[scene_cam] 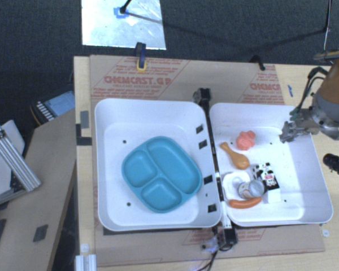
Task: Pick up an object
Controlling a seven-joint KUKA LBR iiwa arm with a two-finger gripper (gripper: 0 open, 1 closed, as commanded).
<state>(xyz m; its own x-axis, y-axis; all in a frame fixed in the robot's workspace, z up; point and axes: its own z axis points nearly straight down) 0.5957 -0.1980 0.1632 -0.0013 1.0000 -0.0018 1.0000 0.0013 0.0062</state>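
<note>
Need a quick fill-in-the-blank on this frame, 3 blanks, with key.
1. The divided tray in the left bin is ____ in colour.
2. The pink toy lies in the ____ bin.
3. The end effector hangs over the right bin's ____ edge, as the camera sees it.

Missing words: blue; right; right

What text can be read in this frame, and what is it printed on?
"CHEMCAST GP", red, on the brown sheet behind the left bin.
The same red print behind the right bin, cut off and too blurred to read.
Black-and-white box: print too small to read.
</note>
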